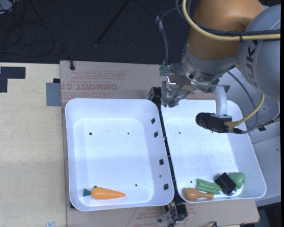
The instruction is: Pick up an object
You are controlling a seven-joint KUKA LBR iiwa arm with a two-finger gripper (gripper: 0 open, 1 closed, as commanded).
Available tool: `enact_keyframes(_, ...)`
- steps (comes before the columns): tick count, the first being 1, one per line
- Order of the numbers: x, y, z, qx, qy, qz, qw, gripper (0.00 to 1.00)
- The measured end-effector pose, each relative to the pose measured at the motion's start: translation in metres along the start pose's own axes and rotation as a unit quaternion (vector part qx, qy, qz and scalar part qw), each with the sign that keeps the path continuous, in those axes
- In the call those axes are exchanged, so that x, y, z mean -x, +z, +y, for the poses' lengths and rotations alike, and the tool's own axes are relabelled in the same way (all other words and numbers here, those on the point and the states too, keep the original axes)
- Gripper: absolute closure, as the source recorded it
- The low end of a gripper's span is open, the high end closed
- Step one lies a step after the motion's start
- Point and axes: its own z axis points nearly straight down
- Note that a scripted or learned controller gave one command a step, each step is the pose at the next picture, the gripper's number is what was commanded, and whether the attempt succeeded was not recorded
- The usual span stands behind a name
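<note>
Objects to grab are all sitting at the near ends of the bins, nowhere close to my gripper, which hangs over the far edge of the right bin, right by the divider between the two bins. I honestly can't tell whether the fingers are spread or pressed together; they're just a dark blur under the wrist from this angle, and I can't see anything between them. Just out from there a black cylindrical bit with a cable sticks out over the right bin. Moving outward, the near right corner of that bin has a small cluster: an orange pear-shaped toy, a green pea pod touching it, a black block tilted against the pod, and a green piece just behind the block. Over in the left bin, a toy carrot lies alone near the front edge, green end pointing left. Both bins sit on a cardboard sheet on the bench.
</note>
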Motion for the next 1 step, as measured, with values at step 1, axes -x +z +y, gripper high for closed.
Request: enact_keyframes(1,0.0339,-0.0025,0.0214,0.001,0.004,-0.001,1.0,1.0)
